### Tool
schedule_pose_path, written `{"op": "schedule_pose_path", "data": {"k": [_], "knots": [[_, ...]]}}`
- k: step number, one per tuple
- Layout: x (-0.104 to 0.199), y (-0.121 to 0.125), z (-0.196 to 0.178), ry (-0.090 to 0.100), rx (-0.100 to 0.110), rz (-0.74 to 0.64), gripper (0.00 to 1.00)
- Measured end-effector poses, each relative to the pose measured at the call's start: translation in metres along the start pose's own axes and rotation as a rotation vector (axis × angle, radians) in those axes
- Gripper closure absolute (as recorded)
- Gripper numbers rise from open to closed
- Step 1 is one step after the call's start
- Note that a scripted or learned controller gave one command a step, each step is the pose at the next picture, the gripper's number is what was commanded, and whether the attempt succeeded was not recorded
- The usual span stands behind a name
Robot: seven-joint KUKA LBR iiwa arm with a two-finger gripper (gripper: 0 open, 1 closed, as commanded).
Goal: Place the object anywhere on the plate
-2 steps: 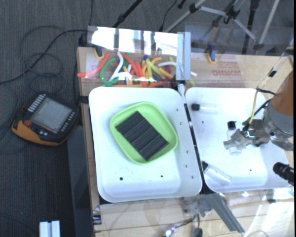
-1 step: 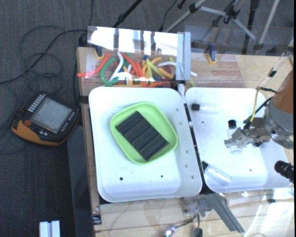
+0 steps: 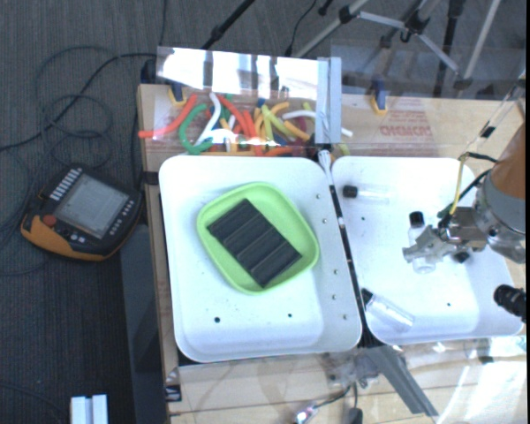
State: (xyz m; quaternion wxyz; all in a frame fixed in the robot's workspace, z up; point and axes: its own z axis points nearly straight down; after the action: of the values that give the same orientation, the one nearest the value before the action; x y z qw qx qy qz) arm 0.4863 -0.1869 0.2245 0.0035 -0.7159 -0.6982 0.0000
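Note:
A green plate (image 3: pixel 214 215) lies in the left white bin (image 3: pixel 247 334). On the plate rests a dark grey ribbed rectangular block (image 3: pixel 253 241), lying flat and turned diagonally. My gripper (image 3: pixel 424 252) hangs low over the right white bin (image 3: pixel 442 312), well to the right of the plate and apart from the block. The grey arm with its orange band (image 3: pixel 517 170) comes in from the right edge.
In the right bin lie a small black piece (image 3: pixel 350 190), a small black-and-white item (image 3: pixel 416 220) close to the gripper, and a clear plastic piece (image 3: pixel 389 310) near the front. Coloured tubes (image 3: pixel 238 124) pile up behind the left bin. A teach pendant (image 3: pixel 79 212) lies on the floor at left.

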Motion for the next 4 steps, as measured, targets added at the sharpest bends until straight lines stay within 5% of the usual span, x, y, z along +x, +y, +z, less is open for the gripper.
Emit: {"op": "schedule_pose_path", "data": {"k": [1, 2, 4], "knots": [[0.051, -0.004, 0.045, -0.004, -0.001, -0.123, 1.0], [0.106, -0.005, 0.026, -0.006, -0.001, -0.308, 1.0], [0.185, 0.031, 0.032, -0.004, 0.0, -0.478, 1.0]]}}
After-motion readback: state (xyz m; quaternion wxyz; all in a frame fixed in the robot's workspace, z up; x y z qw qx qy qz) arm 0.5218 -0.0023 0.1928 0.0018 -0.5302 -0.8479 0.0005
